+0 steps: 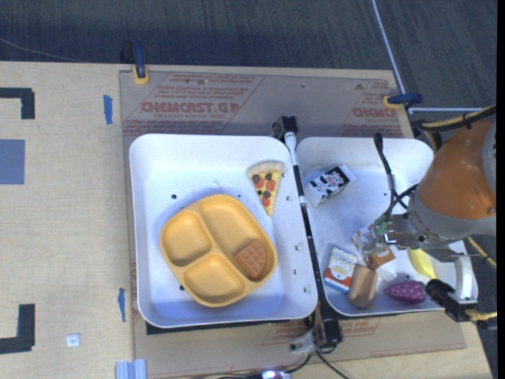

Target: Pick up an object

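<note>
My gripper (377, 245) is low over the front half of the right bin (355, 152), with the arm's orange band (461, 180) to its right. Directly around it lie several toys. A small juice carton (341, 265) lies to its front left, and a brown bottle-shaped piece (363, 285) lies just in front of it. A purple grape bunch (405, 291) sits to the front right. A yellow banana (422, 261) lies partly under the wrist. A black-and-white carton (327, 183) rests apart at the bin's back left.
The left bin (150, 212) holds a yellow divided plate (189, 239) with a brown waffle (252, 259) in its right compartment. A pizza slice (267, 181) lies by the bin's back right wall. A black cable (384, 168) crosses the right bin.
</note>
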Controlling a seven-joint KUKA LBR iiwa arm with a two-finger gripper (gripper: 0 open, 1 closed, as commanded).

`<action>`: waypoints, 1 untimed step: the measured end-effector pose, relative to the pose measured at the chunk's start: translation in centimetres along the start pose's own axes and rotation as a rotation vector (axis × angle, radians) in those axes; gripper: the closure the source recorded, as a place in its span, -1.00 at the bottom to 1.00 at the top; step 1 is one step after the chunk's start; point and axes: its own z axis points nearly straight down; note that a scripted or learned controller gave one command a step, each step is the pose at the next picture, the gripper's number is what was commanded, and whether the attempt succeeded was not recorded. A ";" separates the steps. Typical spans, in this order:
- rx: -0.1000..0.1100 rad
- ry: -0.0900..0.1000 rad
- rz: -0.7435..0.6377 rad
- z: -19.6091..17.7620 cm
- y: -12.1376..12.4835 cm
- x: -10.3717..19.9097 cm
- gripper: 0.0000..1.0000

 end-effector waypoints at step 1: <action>0.011 0.004 -0.002 -7.9 1.8 5.8 1.00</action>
